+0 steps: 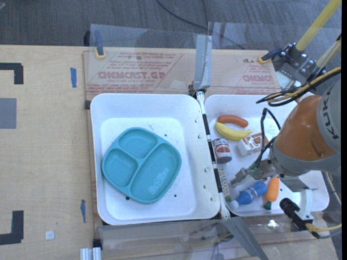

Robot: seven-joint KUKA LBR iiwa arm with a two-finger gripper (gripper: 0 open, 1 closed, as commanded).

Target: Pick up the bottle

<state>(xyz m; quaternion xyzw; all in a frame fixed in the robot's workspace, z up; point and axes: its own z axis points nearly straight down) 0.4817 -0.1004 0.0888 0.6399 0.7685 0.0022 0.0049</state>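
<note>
**Arm over the right bin, bottle below**

The grey-and-orange arm [306,140] hangs over the right bin [238,101]. The left bin [141,104] holds a blue divided plate [142,164]. The blue bottle [252,193] lies at the right bin's near edge, beside a carrot [272,190]. The gripper [250,173] sits just above the bottle; whether it is open or closed cannot be told.

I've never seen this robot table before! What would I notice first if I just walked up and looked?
Probably the big blue plate with three sections, lying alone in the left bin. Next, the grey and orange robot arm leaning over the right bin, with its gripper low just above a small blue bottle. Around them lie a yellow banana, a sausage, a can and a carrot.
</note>
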